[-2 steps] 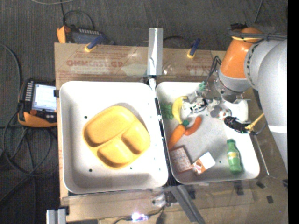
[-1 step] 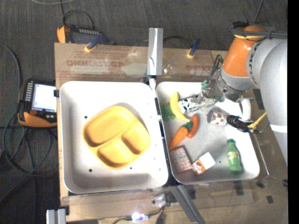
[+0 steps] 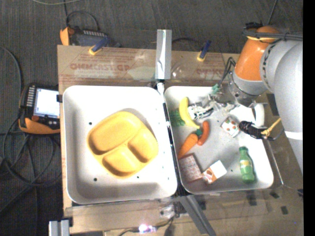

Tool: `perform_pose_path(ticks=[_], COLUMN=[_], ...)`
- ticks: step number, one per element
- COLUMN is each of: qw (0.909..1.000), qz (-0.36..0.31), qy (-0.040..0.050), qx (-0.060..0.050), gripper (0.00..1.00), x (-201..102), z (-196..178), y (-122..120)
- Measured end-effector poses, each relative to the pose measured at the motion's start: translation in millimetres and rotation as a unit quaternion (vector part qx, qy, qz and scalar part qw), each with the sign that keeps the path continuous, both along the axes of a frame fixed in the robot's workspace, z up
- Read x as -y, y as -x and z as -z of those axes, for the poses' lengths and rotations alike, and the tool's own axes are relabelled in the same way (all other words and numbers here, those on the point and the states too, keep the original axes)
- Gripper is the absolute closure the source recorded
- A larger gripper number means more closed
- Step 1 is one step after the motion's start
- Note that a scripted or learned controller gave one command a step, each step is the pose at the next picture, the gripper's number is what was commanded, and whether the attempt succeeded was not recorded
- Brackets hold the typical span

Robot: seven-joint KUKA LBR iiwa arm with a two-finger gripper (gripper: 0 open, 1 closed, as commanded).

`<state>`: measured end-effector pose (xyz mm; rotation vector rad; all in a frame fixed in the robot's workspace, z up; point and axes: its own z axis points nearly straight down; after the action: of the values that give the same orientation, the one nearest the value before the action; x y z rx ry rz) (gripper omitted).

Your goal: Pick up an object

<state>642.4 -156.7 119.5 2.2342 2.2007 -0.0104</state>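
The toy banana (image 3: 184, 110), at the far left of the right bin (image 3: 268, 181), looked light, stiff and slick, best pinched across its curved middle, with the gripper (image 3: 201, 112) just beside it, jaws' opening impossible to tell.

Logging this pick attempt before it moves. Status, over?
Gripper low in right bin, beside the banana. Nothing seen held. Carrot and red pepper just below it. Green bottle apart, near right wall.
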Motion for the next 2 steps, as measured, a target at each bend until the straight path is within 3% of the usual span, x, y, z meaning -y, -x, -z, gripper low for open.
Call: perform_pose_path(ticks=[1, 2], qw=[0.9991, 0.9991], qz=[-0.042, -0.041], qy=[0.0050, 0.0073], qx=[-0.003, -0.002], gripper=[0.00, 1.00], x=[-9, -7], z=[23, 11], y=[-14, -15])
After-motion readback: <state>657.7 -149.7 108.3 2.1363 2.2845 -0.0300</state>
